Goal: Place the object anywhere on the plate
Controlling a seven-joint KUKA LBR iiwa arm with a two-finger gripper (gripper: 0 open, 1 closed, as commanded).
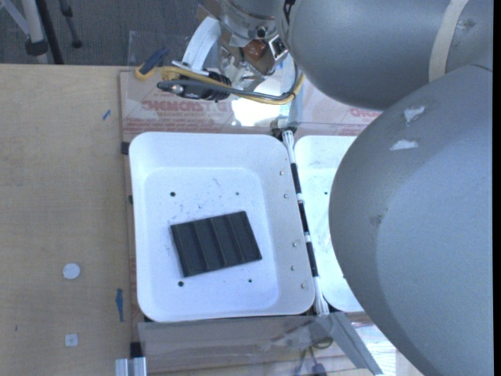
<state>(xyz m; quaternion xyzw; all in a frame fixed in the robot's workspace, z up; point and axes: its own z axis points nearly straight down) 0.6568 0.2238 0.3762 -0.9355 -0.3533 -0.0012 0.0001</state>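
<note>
We see a pale wooden desk with small blue marks. Beyond the desk's far edge lies grey carpeted floor, where white stand legs rise at its left corner.

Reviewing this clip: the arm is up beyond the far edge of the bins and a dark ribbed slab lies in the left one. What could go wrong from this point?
1. The dark ribbed slab lies flat on the left bin floor, so a two-finger pinch may slip off it.
2. The gripper sits beyond the bin's far rim, beside yellow and black cabling; it could snag there as it moves.
3. The arm covers most of the right bin, so a placement there would be hard to check.
</note>
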